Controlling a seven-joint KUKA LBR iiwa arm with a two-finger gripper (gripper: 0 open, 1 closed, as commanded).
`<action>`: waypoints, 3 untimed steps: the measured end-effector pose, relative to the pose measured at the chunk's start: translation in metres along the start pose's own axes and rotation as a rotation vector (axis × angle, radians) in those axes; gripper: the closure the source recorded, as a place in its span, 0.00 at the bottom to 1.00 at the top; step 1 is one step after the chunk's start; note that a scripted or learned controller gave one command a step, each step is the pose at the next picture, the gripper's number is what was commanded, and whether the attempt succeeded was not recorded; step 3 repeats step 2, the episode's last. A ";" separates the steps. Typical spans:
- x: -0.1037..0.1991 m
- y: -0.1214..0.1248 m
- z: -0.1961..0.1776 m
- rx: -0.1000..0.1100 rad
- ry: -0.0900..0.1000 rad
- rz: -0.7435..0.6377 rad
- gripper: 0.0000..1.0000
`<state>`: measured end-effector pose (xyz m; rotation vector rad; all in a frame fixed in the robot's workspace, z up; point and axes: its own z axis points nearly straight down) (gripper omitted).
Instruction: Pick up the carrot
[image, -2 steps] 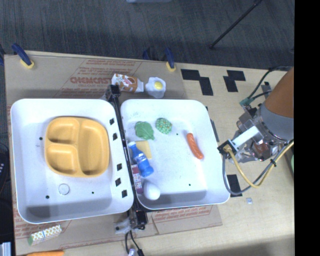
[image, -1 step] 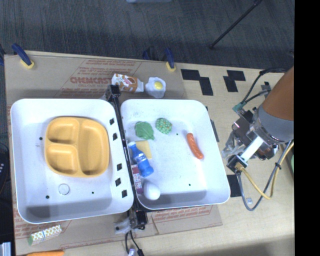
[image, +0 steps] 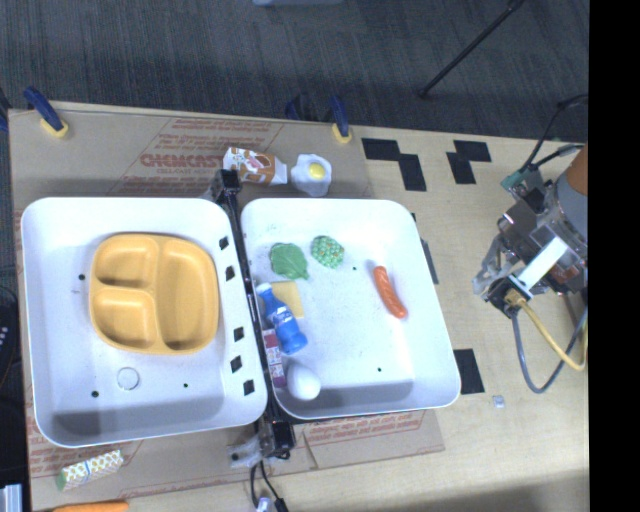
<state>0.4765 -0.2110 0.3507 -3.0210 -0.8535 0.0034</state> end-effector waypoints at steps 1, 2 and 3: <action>0.000 0.000 0.050 0.002 -0.001 -0.231 1.00; 0.026 -0.044 0.123 0.004 -0.002 0.105 1.00; 0.026 -0.044 0.123 0.004 -0.002 0.105 1.00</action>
